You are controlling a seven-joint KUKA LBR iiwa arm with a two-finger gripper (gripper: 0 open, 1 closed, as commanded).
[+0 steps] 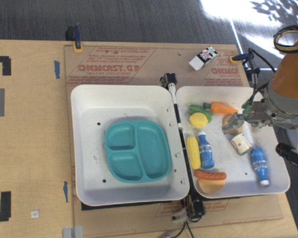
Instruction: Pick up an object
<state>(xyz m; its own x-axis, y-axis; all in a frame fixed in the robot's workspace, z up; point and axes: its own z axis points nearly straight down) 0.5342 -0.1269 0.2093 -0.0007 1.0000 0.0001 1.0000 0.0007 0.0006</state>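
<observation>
The end effector (234, 124) was low inside the right bin (283, 185), near its upper right part; whether it was closed or apart, I cannot tell. Just below it lay a small white and tan carton (241, 144). Further below the carton lay a blue bottle with a white cap (259, 165), tilted. To the left of the end effector lay a toy carrot (221, 108), and beside it some green toy vegetable (198, 108) and a yellow lemon (199, 120). Below the lemon stood a corn cob (192, 152) and a second blue bottle (205, 151), side by side. Below these lay a red sausage (209, 174) touching an orange piece (211, 185). The left bin (84, 133) carried a teal divided plate (137, 151). On the tabletop (30, 133) above the right bin lay a small white carton with black spots (203, 58).
</observation>
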